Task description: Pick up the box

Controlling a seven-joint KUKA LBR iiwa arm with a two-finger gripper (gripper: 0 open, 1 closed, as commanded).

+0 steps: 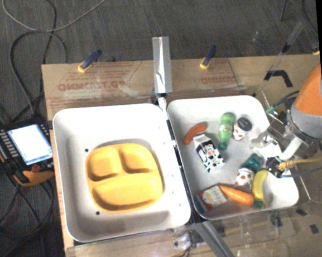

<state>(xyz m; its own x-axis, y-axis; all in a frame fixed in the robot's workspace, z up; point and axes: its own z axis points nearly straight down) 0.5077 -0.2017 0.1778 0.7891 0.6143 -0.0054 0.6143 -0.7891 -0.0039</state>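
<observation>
The box point(209, 153) is a small white carton with black spots. It lies in the middle of the right bin point(215, 103), slightly tilted. My gripper point(270, 146) hangs over that bin's right side, well to the right of the box and apart from it. The grey wrist and orange band point(311, 101) lead off to the right. Below the gripper lies a teal item point(253, 162), partly hidden by the gripper.
Around the box are a red sausage point(195, 131), a green bottle point(226, 128), a small round jar point(242, 126), a spotted ball point(243, 176), a banana point(259, 183), a carrot point(237, 195) and a red-labelled carton point(212, 196). The left bin point(68, 161) holds a yellow divided tray point(124, 176).
</observation>
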